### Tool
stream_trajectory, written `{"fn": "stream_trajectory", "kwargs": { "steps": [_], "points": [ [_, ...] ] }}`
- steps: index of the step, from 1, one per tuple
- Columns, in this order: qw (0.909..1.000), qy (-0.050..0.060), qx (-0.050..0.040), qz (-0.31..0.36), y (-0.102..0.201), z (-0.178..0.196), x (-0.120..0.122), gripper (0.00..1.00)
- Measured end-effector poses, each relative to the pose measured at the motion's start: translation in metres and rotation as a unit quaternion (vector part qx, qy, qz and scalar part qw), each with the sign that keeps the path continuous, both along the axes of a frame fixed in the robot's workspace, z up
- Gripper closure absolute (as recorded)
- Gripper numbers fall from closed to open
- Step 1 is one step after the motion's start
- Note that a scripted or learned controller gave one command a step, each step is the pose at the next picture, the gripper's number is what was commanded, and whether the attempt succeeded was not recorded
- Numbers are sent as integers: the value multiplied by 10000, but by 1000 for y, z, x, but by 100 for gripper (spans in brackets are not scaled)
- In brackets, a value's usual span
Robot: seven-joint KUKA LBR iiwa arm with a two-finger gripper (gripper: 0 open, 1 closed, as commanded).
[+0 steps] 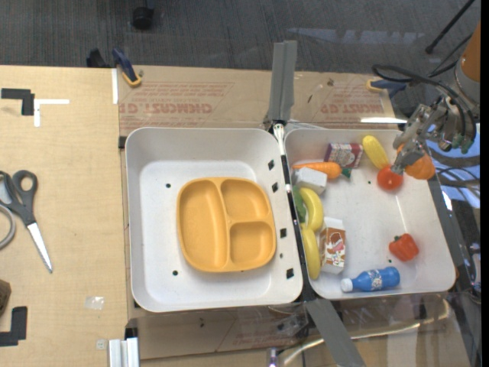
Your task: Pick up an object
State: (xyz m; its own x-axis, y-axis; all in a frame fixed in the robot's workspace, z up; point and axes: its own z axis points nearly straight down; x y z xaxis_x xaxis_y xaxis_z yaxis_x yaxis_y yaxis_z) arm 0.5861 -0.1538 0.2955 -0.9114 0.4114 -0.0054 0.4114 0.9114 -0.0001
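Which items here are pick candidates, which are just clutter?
Job: gripper; right bin items: tomato, orange, pepper, bottle, bananas, carrot, carton, corn.

Lying about: yellow tray in left bin, scissors, clamp.

One fixed camera looks down at a slant on both white bins (141, 228) from above.

arm (475, 67) cut off at right edge, claw (409, 150) partly covering an orange object (421, 167)
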Motion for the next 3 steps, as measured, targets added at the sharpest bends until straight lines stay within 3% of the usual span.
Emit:
{"fn": "stream_trajectory", "kwargs": {
  "steps": [1,2,3],
  "points": [
    [9996,14,10,-266,71,6,40,100],
    [9999,19,10,-141,97,-60,20,100],
    [9999,23,11,-138,183,-57,-31,100]
  ]
}}
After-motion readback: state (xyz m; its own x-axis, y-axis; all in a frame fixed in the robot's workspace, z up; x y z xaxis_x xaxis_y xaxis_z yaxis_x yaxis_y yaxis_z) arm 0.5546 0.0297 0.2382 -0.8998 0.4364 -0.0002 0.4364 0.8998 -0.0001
